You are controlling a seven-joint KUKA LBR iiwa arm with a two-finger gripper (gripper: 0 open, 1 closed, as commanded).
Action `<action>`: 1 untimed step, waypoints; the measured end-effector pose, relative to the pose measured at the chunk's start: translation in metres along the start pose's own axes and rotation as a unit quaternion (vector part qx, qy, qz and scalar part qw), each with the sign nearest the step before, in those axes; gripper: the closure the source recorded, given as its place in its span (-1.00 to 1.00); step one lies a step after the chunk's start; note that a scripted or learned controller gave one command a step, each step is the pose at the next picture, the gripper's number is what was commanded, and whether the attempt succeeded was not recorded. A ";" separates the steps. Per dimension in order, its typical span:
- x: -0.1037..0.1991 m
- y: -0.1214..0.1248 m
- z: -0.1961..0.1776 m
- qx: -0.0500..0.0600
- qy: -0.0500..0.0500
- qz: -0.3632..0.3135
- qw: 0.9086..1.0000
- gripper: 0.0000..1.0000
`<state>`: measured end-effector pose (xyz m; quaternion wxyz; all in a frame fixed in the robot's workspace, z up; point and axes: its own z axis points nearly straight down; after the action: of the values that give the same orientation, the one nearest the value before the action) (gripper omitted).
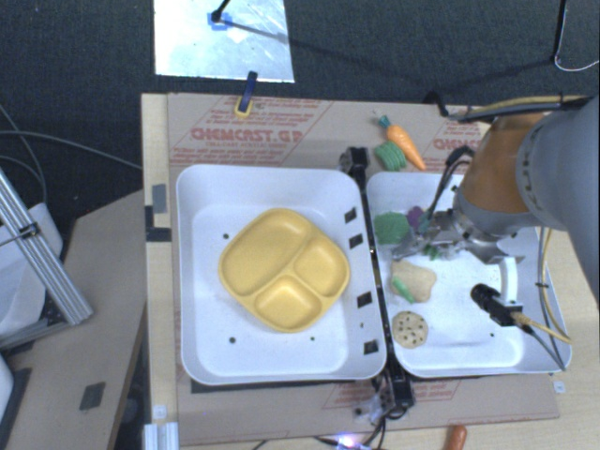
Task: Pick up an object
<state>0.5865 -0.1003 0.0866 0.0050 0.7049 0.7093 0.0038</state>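
Note:
The right bin (469, 350) holds a green leafy toy (388, 225), a small purple piece (415, 216), a beige lump with a green strip (416, 279) and a round cookie (409, 328). My gripper (424, 240) hangs low over the bin's upper left part, just right of the green toy, beside the purple piece and above the beige lump. Its tip is dark and blurred against these toys. I see nothing clearly lifted.
A yellow divided plate (284, 268) lies in the left bin (197, 279). An orange carrot toy (405, 141) and a green piece (389, 156) rest on the cardboard behind the right bin. The arm's body and cables (525, 186) cover the bin's right side.

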 end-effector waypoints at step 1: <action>0.013 -0.086 -0.002 0.002 0.001 0.004 1.000 -1.00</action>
<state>0.5002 -0.0878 0.0876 0.0030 0.7079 0.7063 0.0029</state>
